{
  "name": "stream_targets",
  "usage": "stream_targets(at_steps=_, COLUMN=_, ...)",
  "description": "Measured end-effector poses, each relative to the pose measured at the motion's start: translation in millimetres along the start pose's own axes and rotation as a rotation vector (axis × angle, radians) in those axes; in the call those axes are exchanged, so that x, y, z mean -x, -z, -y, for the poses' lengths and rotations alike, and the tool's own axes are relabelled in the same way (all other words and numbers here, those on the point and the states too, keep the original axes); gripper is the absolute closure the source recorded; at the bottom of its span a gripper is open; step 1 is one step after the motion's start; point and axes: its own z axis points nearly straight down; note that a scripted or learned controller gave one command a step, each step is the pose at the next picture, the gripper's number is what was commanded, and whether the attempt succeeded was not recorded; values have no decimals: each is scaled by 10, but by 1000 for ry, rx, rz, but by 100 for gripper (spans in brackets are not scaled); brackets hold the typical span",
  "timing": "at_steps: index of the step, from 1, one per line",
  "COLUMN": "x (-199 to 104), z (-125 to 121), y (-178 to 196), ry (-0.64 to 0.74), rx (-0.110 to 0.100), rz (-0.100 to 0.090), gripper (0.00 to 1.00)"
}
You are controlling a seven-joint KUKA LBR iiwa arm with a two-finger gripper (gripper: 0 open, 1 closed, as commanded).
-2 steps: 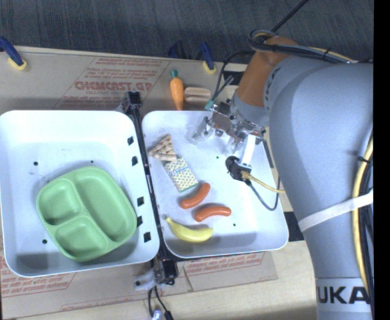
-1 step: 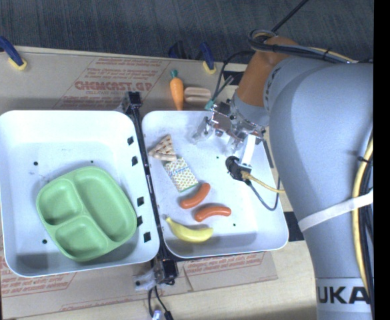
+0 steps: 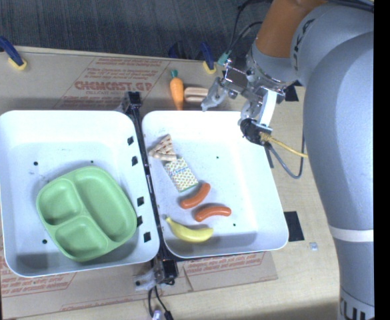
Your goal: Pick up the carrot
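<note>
We see the carrot (image 3: 176, 92) lying on the table (image 3: 101, 79) just behind the right bin (image 3: 261, 199), outside it, beside a pale tan piece (image 3: 195, 96). The gripper (image 3: 216, 100) hangs near the bin's back rim, just right of that piece; we cannot tell whether its fingers are open or closed. In the right bin lie two sausages (image 3: 195, 195), a banana (image 3: 189, 231) and a patterned packet (image 3: 180, 174). A green divided plate (image 3: 86, 212) sits in the left bin (image 3: 21, 139).
</note>
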Motion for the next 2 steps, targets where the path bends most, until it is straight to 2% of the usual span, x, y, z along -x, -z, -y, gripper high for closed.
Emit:
stream_targets(at_steps=1, x=399, z=-266, y=-1523, ry=-163, rx=-7, rz=2, gripper=0)
stream_targets(at_steps=2, x=291, z=-10, y=267, ry=-198, rx=-1, rz=1, gripper=0)
